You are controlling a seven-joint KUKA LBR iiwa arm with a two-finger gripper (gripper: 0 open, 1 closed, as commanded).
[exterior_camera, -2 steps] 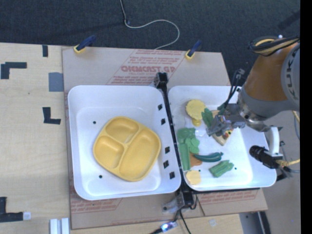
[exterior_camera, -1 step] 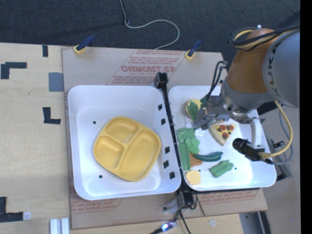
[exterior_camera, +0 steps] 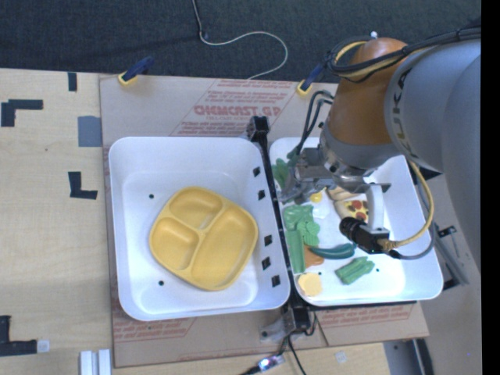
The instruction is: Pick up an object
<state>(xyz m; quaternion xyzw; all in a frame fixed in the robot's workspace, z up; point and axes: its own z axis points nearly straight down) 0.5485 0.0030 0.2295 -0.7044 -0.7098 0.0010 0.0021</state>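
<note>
Dark carpet runs behind a pale wooden worktop (exterior_camera: 47, 233) marked with black tape shapes; on it lies a cardboard sheet (exterior_camera: 226, 108) carrying two white bins side by side. A yellow tray (exterior_camera: 205, 237) with compartments sits alone in the left bin (exterior_camera: 129, 162). The right bin (exterior_camera: 414, 280) holds the candidates for picking: a green leafy toy (exterior_camera: 301, 223) against the inner wall, a dark green curved piece (exterior_camera: 334, 250), a green pod (exterior_camera: 354, 270), a yellow disc (exterior_camera: 310, 284), and a pale item with red spots (exterior_camera: 351, 207) partly under the arm.

The arm (exterior_camera: 367, 108) hangs low over the upper left of the right bin, and the tool (exterior_camera: 301, 180) is down among the clutter near the divider. Whether it is spread or pressed together I cannot tell; the wrist blocks the tips, and nothing is visibly held.

Risks, as I judge them: the toys lie crowded and partly touching, so a closing grip could nudge one aside or catch two. The tool works hard against the bin wall, which could foul one tip or shift the bin. A cable (exterior_camera: 414, 233) loops from the wrist low over the bin and could drag across the toys.

Red print on the cardboard is upside down from here; it appears to read "CHEMCAST GP", though the smaller lines are too fine to make out.
</note>
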